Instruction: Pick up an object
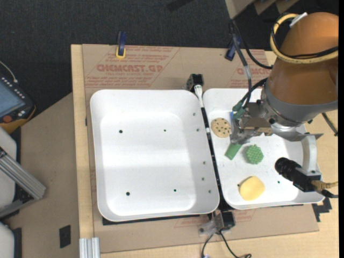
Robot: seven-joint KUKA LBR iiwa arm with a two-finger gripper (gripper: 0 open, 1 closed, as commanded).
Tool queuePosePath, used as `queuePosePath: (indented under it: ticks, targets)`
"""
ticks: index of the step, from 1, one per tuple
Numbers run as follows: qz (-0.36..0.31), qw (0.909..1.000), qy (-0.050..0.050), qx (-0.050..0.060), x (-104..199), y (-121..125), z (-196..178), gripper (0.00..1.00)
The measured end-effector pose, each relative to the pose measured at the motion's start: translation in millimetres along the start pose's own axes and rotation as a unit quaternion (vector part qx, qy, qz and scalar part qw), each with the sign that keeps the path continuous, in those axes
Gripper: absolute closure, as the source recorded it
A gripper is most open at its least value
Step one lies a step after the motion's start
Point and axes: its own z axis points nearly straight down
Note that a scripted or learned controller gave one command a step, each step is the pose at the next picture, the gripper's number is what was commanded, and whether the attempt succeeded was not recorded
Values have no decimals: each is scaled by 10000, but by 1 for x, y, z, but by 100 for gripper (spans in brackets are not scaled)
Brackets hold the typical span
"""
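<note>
Gripper (240, 137) low in right bin (279, 195) — approach step; finger state indiscernible; green block (232, 151) just below; next — descend, close.

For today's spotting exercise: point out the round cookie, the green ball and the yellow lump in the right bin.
cookie (220, 127), camera view, centre of its face.
green ball (254, 155), camera view, its top.
yellow lump (251, 188), camera view, its middle.

The surface (134, 63) is a tan cardboard sheet with faded red lettering — two shallow white bins sit directly on it, side by side, the left bin (102, 144) touching the right bin (215, 98) along one edge.
</note>
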Motion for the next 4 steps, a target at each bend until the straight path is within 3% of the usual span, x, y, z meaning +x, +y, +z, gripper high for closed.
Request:
queuePosePath:
  ticks: [1,2,3,4]
  targets:
    - [42,10000,-10,-6,-119,1,28,100]
    - [-65,10000,11,-47,-40,3,4,100]
    - [4,10000,3,-1,-95,1,37,100]
    - [-61,10000,10,-49,-27,2,-2,100]
